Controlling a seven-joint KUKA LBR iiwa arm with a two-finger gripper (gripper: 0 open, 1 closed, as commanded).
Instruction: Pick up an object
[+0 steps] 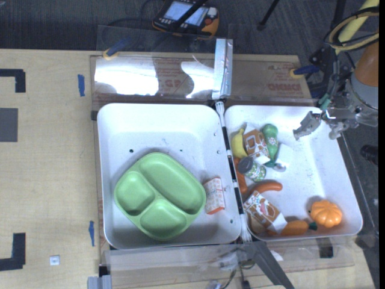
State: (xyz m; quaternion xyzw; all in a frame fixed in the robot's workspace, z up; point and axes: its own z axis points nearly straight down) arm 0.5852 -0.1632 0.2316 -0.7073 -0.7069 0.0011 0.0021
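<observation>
My gripper [319, 128] hovers over the upper right part of the right bin [313, 161], open, with nothing between its fingers. To its left lies a cluster along the bin's left side: a yellow banana [238, 143], a small carton [256, 144], a green vegetable [271, 138] and a green can [254, 171]. Lower down are a red sausage [266, 186], another carton [264, 212], a carrot [295, 226] and an orange pumpkin [326, 213]. All of these sit apart from the gripper.
The left bin [120, 125] holds a green divided plate [159, 194] and a small packet [214, 195] at its right wall. A metal divider [222, 71] and clear panel stand behind the bins. Cables and stands crowd the far right.
</observation>
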